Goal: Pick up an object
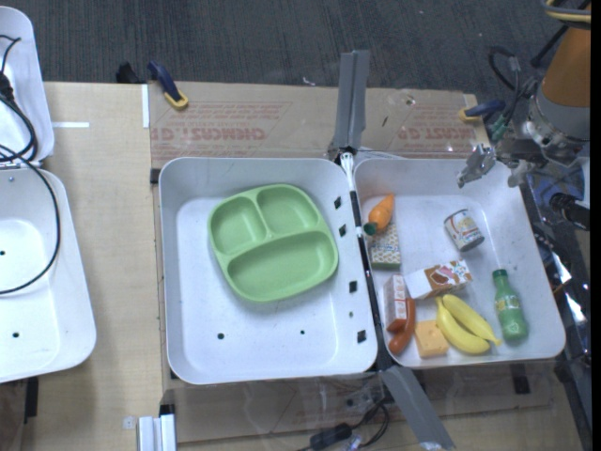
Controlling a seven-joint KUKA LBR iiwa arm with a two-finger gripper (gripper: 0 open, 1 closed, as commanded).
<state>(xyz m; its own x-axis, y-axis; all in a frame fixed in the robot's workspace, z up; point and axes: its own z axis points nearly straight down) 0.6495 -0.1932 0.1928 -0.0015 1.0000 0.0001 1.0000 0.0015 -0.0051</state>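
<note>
The gripper [479, 165] hovers over the right bin's [540, 252] far right corner, its finger state impossible to tell. A green bottle [508, 304] lies near the right wall, cap pointing far.

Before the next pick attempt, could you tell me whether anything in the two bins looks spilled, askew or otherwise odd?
Nothing looks spilled or damaged. The can and green bottle lie on their sides in the right bin, and the green plate sits askew in the left bin.
</note>
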